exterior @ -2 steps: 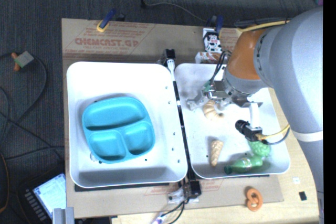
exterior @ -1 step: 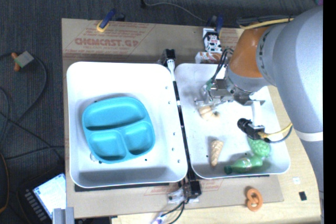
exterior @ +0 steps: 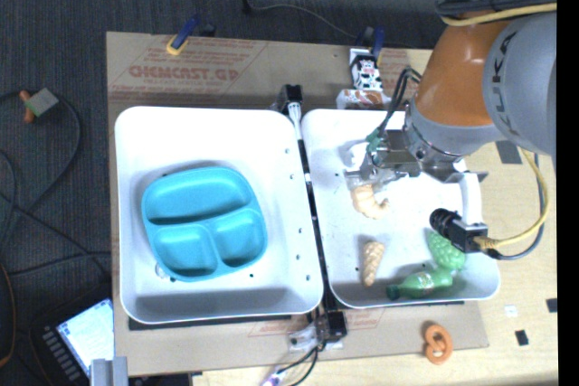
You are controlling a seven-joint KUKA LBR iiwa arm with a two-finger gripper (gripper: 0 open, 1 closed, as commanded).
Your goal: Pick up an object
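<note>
Lying beneath claw (exterior: 369, 179): pale curled shell (exterior: 369, 200)

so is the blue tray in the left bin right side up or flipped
Right side up: the blue tray lies flat in the left bin with its three compartments facing the camera.

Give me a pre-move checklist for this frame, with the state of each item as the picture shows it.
1. Pincer over the right bin: ok.
2. Target near the pincer: ok, a pale curled object lies just below it.
3. Object between the pincer's fingers: cannot tell, the wrist hides them.
4. Neighbours apart from the target: ok, the cone-shaped piece and the green toy lie lower in the bin.
5. Left bin undisturbed: ok, the blue divided tray sits flat in it.
</note>
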